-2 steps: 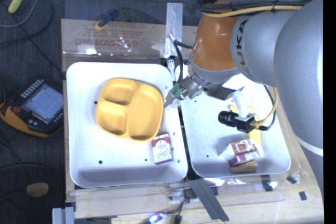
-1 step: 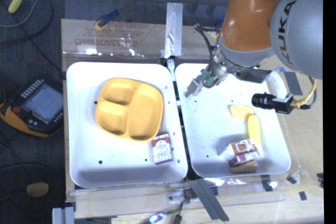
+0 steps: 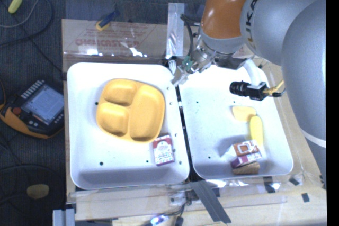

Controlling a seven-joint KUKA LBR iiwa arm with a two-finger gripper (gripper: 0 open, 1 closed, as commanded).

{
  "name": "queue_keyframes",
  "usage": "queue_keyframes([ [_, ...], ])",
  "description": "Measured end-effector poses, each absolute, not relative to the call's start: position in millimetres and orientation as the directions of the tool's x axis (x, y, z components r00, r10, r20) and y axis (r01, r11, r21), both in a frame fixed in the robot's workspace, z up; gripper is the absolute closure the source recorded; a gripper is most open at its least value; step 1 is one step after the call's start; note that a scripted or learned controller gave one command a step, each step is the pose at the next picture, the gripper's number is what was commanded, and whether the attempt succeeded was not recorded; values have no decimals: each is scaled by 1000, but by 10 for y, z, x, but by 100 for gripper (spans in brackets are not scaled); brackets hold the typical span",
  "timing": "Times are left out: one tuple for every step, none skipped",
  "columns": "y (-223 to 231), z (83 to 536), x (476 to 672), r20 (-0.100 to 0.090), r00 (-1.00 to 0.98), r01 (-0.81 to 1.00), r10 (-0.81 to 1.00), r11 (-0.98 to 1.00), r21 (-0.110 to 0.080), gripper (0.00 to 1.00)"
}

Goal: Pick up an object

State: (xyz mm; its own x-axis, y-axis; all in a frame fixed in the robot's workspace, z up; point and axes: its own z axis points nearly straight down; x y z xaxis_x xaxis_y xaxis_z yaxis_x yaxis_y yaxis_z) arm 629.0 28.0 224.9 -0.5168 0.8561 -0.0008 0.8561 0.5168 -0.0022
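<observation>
Claw [image 3: 181, 70] over rim between left bin [image 3: 85, 151], right bin [image 3: 212, 124]; grip state unclear; yellow tray [image 3: 130, 108] in left.

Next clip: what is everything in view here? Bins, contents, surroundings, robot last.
left bin: one, white, left on the bench
right bin: one, white, beside it
sectioned plate: one, yellow, middle of the left bin
small box: one, red and white, near right corner of the left bin
flat piece: one, pale yellow, right side of the right bin
banana-like piece: one, yellow, just below the flat piece
packet: one, red and brown, near edge of the right bin
pendant: one, grey and orange, left of the bench
arm: one, grey with orange band, from the right
hand: one, over the bins' shared far edge
</observation>
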Motion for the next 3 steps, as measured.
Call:
queue_keyframes([
  [334, 1911, 6245, 0, -359, 934, 934, 359, -3, 100],
  [431, 1828, 5680, -1, -294, 956, 956, 294, -3, 100],
  [-281, 2423, 5473, -3, -444, 896, 896, 444, 0, 100],
])
